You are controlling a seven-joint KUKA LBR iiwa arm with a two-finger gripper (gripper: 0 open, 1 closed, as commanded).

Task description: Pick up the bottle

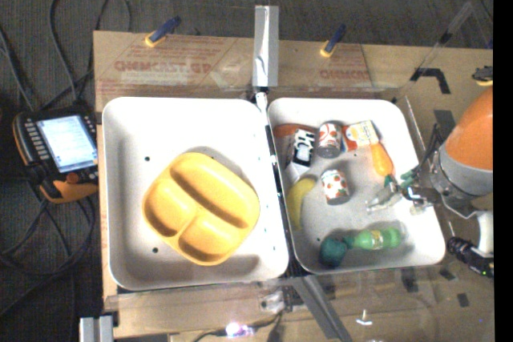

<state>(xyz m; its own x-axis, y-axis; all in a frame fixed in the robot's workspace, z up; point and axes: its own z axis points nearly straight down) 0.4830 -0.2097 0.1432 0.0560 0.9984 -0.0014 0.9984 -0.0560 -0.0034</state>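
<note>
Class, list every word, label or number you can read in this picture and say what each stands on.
None reads clearly.
Red print on the cardboard sheet: mirrored, too faint.
Black-and-white packet: white marks, blurred.
Can and small carton: labels too small.
Handheld screen: too small.
Green bottle: no legible label.

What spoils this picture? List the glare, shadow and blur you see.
In the camera view: the left bin is bright, nearly washed out; a soft shadow edges the yellow tray; the arm is blurred at the frame's edge; the gripper looks thin and indistinct; the green bottle reads clearly, with small highlights.
</note>
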